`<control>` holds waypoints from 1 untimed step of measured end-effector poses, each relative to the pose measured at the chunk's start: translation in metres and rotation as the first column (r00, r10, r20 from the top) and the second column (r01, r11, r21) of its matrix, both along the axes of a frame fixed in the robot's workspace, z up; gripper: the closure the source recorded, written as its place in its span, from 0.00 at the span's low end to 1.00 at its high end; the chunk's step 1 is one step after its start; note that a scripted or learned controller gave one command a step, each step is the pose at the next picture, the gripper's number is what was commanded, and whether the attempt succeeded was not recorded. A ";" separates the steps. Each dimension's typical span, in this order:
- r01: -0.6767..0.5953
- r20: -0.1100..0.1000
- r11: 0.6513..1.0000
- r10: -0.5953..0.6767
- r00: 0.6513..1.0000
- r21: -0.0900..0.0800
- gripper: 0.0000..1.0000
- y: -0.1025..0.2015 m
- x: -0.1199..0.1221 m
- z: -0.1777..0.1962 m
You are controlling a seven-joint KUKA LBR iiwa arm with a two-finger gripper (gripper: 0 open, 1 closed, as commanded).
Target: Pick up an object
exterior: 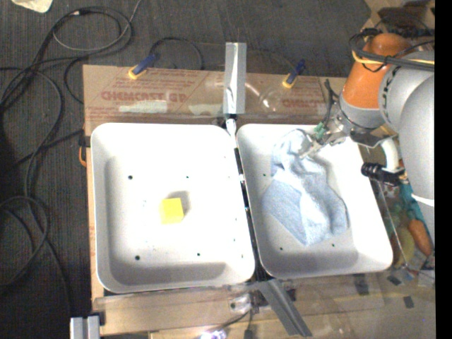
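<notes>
**benchwatcher:** ok so what am I looking at here? Where's the arm (406,111) sitting right now?

**gripgeek:** It's reaching in from the right side, grey body with the orange band up near the top right. The gripper (313,142) is hanging over the upper part of the right bin (367,256), right at the top end of the light blue cloth (305,193).

**benchwatcher:** Is it actually holding the cloth?

**gripgeek:** Honestly I can't tell. The gripper tip is touching or overlapping the bunched top corner of the cloth, and that corner is looking a bit pulled up, but the fingers are blending into the pale fabric and the white bin. Whether it's spread wide, pinched narrow or clamped on anything, I'm not calling it.

**benchwatcher:** Fair. How's the cloth lying?

**gripgeek:** It's stretching diagonally across the right bin, from the gripper at the upper middle down toward the lower middle, crumpled and folded, covering a good part of the floor. The rest of it is resting on the bin bottom.

**benchwatcher:** And the other bin?

**gripgeek:** The left bin (113,147) is holding one small yellow block (172,210), sitting roughly in the centre, well apart from the walls and far from the arm. The two bins are sitting side by side, touching along the middle.
</notes>
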State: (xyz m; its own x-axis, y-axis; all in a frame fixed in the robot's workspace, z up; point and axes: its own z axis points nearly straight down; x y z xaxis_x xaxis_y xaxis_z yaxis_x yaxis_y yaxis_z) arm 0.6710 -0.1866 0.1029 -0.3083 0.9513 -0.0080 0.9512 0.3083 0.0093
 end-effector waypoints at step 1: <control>0.000 0.000 1.000 0.000 1.000 0.000 0.00 0.000 0.000 0.000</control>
